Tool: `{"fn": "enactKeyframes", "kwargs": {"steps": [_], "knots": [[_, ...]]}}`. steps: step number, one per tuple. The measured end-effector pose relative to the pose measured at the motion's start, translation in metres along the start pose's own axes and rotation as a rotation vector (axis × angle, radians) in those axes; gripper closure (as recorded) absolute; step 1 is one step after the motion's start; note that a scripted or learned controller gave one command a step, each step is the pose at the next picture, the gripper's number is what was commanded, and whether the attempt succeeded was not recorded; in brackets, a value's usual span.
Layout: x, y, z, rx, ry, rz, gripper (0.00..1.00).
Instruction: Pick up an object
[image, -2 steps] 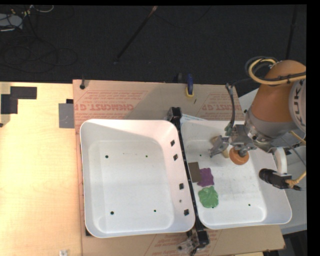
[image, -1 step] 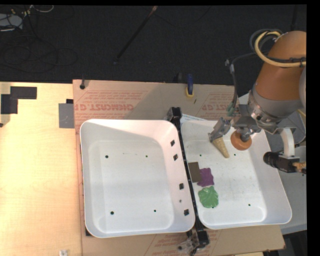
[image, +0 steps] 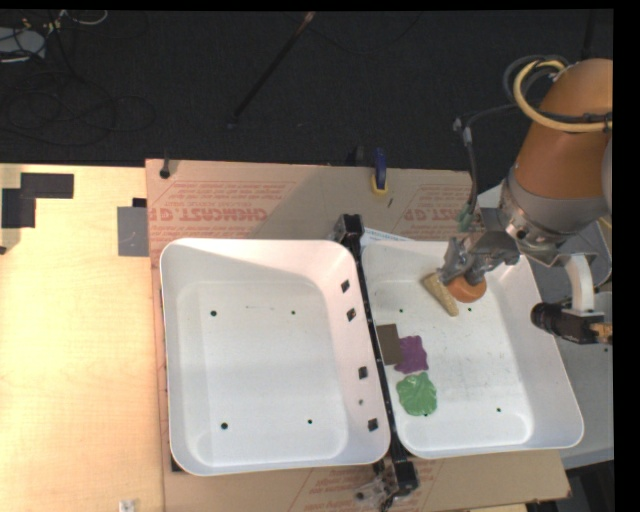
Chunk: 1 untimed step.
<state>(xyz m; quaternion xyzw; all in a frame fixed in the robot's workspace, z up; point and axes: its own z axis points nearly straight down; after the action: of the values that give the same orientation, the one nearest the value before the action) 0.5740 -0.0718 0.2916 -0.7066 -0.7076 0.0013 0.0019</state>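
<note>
My gripper (image: 462, 268) reaches down into the far part of the right bin (image: 520, 400), right over an orange round object (image: 468, 290). A tan wedge-shaped block (image: 438, 293) lies just left of that orange piece, touching it. Nearer the front lie a purple object (image: 412, 353), a green crumpled object (image: 417, 394) and a dark brown flat piece (image: 387, 338) by the divider. The fingers hang at the orange object's top edge; I cannot make out how they stand.
The left bin (image: 260, 350) sits beside the right one, with a black clip strip (image: 362, 330) along the shared rim. Cardboard (image: 250, 205) lies under both bins. The grey arm with its orange band (image: 570, 120) comes in from the upper right.
</note>
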Motion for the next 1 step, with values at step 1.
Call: {"fn": "enactKeyframes", "kwargs": {"steps": [1], "knots": [[0.0095,-0.0281,0.0177,0.002,0.000,0.004,1.00]]}}
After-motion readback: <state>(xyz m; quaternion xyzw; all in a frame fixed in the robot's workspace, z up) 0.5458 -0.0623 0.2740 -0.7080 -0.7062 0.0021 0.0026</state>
